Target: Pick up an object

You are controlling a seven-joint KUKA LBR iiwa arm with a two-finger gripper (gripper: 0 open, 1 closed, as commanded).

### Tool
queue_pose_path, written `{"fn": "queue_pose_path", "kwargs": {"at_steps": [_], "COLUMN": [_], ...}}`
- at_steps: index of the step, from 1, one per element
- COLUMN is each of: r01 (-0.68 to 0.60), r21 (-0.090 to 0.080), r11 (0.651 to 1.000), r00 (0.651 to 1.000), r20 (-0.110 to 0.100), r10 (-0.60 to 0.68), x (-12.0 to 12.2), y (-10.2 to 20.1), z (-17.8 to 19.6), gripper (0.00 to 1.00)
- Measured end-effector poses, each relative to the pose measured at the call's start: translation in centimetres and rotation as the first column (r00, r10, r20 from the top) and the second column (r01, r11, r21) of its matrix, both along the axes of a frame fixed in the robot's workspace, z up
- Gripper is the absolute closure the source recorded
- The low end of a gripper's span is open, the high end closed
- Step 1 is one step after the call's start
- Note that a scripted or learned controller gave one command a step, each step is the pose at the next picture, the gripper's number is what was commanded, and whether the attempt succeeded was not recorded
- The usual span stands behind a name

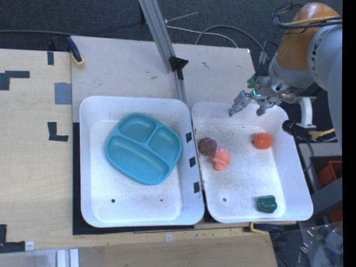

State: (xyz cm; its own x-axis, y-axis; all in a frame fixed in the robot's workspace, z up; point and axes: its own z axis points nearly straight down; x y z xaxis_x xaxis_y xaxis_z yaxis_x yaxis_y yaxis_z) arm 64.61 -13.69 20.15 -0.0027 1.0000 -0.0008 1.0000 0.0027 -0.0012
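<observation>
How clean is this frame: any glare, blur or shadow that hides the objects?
Camera view: even, soft lighting; the right bin looks bright but not blown out; the orange ball, pink toy and green item read clearly with faint shadows; the gripper is slightly soft, fine detail lost.

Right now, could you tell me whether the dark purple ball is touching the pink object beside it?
Apart. The camera view shows a thin strip of white bin floor between the dark purple ball and the pink object.

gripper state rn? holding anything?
Gripper: fingers open, holding nothing, hovering over the far end of the right bin, apart from the orange ball.
</observation>
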Motion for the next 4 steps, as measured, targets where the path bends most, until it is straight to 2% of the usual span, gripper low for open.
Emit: {"fn": "queue_pose_path", "kwargs": {"at_steps": [1, 2, 3, 4], "r01": [0.000, 0.000, 0.000, -0.002], "r21": [0.000, 0.000, -0.001, -0.001], "r11": [1.000, 1.000, 1.000, 1.000], "r00": [1.000, 1.000, 1.000, 1.000], "r20": [-0.005, -0.004, -0.002, -0.001], "r10": [0.000, 0.000, 0.000, 0.002], "x": [0.9, 0.5, 0.5, 0.5], "y": [-0.1, 0.6, 0.6, 0.7], "z": [-5.1, -9.7, -11.4, -10.3], "gripper": [0.00, 0.00, 0.00, 1.00]}}
